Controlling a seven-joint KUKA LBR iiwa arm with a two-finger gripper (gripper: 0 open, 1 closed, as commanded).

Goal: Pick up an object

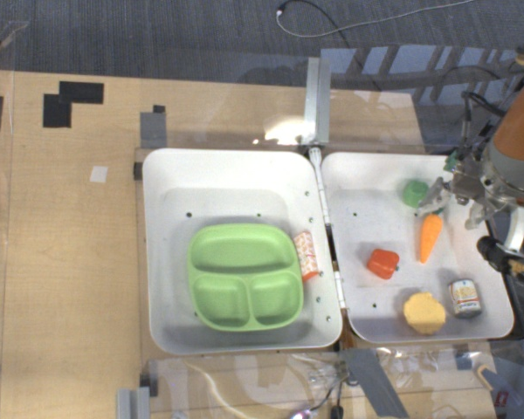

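**Arm at the right bin, over the carrot**

The wooden table (61,234) carries two white bins. The left bin (166,182) holds a green divided plate (244,276) with a small striped packet (306,256) touching its right edge. The right bin (367,173) holds a yellow lump (424,312), an orange carrot (429,236), a green ball (415,192), a red piece (383,264) and a small can (464,297). The hand (450,195), at the frame's right edge, sits just above the carrot; whether it is spread or closed I cannot tell.
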